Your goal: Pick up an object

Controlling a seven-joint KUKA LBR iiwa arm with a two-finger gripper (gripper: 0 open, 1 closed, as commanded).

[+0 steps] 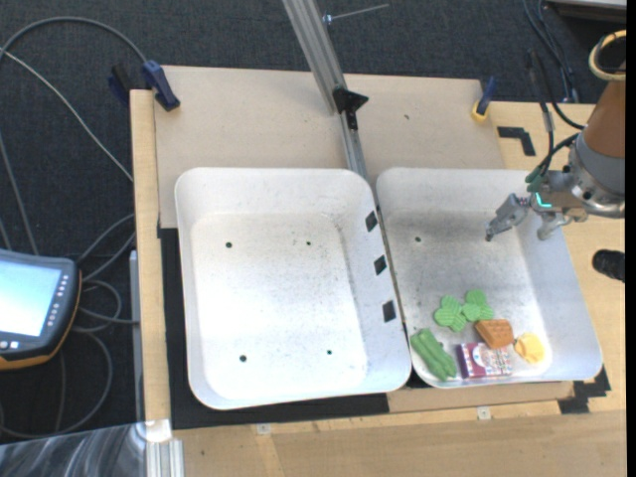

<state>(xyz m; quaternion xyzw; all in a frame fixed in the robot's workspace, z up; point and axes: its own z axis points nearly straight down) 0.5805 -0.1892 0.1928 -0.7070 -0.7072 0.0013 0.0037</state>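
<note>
The pincer (524, 223), spread with nothing between, hangs at twelve o'clock from bumpy green toys (463, 310) in the speckled white bin (437, 207).

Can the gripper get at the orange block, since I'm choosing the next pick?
Probably yes: the gripper hangs over the right white bin, and nothing covers the small orange block.

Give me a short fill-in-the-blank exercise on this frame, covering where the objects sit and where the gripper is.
1. All the small objects lie in the ____ bin of the camera view.
2. The gripper hangs over the right bin, up the picture from the pile, with ____ between its fingers.
3. The green clover-shaped piece lies just above the ____ block.
4. The yellow piece lies to the ____ of the orange block.

Missing words: right; nothing; orange; right
</note>
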